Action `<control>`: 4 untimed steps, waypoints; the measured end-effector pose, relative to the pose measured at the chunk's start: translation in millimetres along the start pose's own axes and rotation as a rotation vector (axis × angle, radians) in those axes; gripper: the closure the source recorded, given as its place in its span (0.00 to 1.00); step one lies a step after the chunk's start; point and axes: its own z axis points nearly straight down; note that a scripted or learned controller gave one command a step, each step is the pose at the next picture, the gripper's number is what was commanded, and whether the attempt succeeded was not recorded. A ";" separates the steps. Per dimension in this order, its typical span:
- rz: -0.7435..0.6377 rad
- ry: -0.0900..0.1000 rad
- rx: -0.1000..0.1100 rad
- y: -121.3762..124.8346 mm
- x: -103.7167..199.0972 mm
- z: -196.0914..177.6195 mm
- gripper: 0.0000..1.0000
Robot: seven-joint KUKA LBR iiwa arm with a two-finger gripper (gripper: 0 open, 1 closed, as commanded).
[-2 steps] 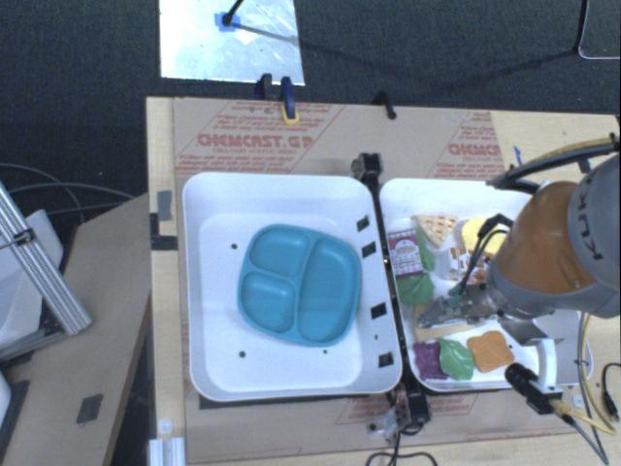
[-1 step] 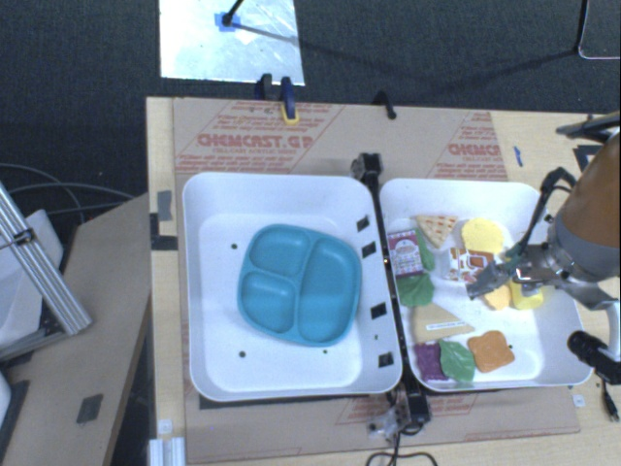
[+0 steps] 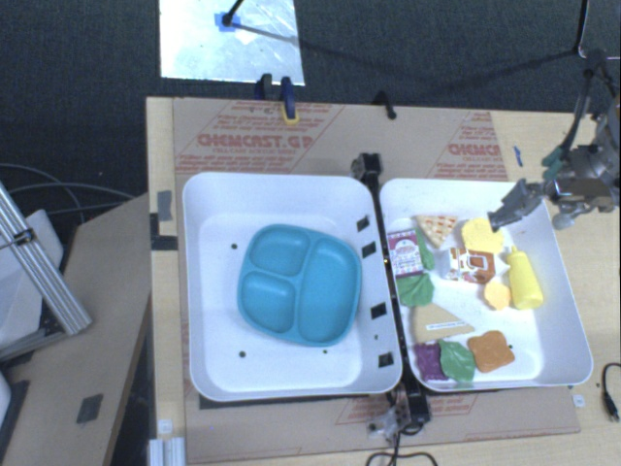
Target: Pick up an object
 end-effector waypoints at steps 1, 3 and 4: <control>-0.001 0.003 0.036 -8.1 82.3 192.8 0.00; 0.006 0.000 0.018 5.5 74.0 149.2 1.00; -0.004 0.005 0.017 -3.0 166.2 107.5 1.00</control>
